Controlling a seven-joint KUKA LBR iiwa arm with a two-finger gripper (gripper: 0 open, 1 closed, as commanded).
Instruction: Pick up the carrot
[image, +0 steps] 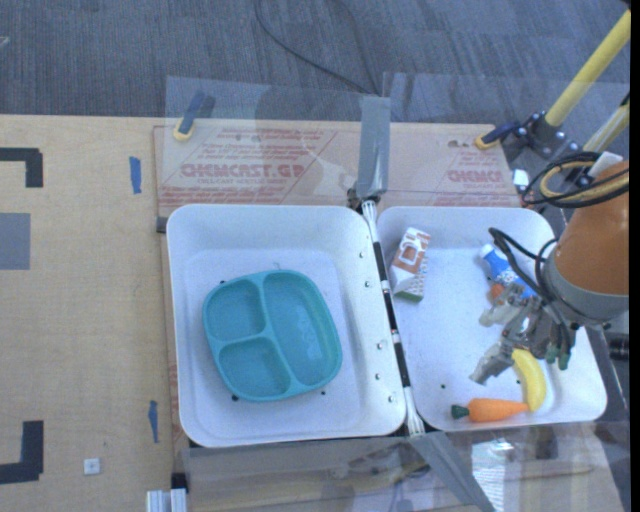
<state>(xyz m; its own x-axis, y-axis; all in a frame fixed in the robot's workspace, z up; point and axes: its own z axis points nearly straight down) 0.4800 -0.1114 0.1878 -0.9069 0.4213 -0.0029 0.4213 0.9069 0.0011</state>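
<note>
The small orange carrot with a green stub end (493, 409) lies in the right-hand shallow white plastic bin (440, 330) at its near rim. Just beyond it curves a smooth yellow banana (531, 377), touching the carrot's tip. Above the banana hangs the metal two-finger tool (500, 352) — splayed, grasping nothing. Farther back lies a crumpled orange-and-white packet (410, 264).

bench (80, 330) — two white bins: left bin (190, 230) | right bin (450, 390)

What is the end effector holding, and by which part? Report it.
Nothing visibly: the end effector hangs over the right white bin, beside the yellow banana, with the orange carrot lying free below it.
</note>
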